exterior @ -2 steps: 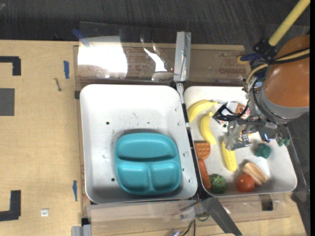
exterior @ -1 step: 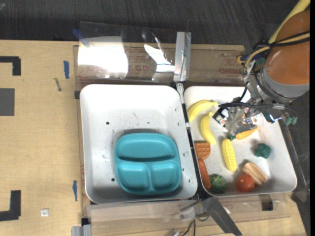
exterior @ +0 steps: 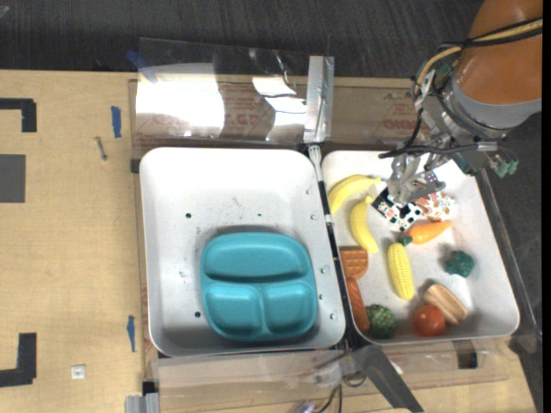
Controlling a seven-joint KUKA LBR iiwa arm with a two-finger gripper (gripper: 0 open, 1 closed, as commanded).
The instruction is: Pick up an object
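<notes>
My gripper (exterior: 406,186) hangs low over the back of the right bin (exterior: 504,269), below the grey wrist and its orange band. Directly under its tip lies a small black-and-white spotted piece (exterior: 396,212), and I cannot tell whether they touch. A yellow banana (exterior: 351,203) curves just to the gripper's left. An orange carrot (exterior: 428,231) and a white piece with red dots (exterior: 437,203) lie just to its right. A corn cob (exterior: 400,270) lies nearer the front.
The right bin also holds a teal broccoli piece (exterior: 459,263), a bread roll (exterior: 446,300), a tomato (exterior: 429,319), a green vegetable (exterior: 381,320) and an orange-brown piece (exterior: 353,261). The left bin (exterior: 172,196) holds a teal divided plate (exterior: 258,284).
</notes>
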